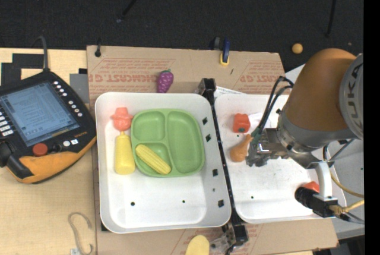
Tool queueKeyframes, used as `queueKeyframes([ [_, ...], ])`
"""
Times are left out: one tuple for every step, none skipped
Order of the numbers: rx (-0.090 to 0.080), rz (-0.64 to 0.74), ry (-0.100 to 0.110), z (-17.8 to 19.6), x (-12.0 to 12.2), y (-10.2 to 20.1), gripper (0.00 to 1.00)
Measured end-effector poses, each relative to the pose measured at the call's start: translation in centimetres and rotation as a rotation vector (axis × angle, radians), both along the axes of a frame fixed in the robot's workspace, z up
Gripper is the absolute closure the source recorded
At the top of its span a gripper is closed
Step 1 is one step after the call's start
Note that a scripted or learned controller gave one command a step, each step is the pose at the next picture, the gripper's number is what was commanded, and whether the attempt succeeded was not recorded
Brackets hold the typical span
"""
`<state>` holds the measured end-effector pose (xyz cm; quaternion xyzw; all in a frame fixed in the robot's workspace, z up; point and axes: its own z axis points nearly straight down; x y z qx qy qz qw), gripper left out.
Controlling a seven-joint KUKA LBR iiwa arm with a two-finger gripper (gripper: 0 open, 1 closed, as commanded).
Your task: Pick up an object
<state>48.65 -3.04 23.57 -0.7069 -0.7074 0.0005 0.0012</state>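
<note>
My gripper (255,156) is low over the right bin (279,212), near its left side. Touching its left edge lies an orange-brown, pear-like object (238,150); whether it sits between the fingers is not visible. A small red-orange object (241,123) rests a little farther back in the same bin. The left bin (154,212) holds a green divided plate (178,141) with a yellow corn cob (153,159) on its front left part. Beside the plate stand a yellow bottle-shaped toy (123,154) and a pink-red toy (121,119).
Purple grapes (165,80) lie on the cardboard behind the left bin. A yellow object (198,245) sits in front of the bins. A tablet controller (41,123) lies on the bench at the left. The arm's large body (323,99) covers the right bin's right part.
</note>
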Motion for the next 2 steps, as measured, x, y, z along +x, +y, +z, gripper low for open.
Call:
queueKeyframes([
  [0.0,-0.005,0.003,-1.5,-0.71,0.56,1.0],
  [0.0,-0.002,0.0,-0.52,-0.6,0.71,1.0],
])
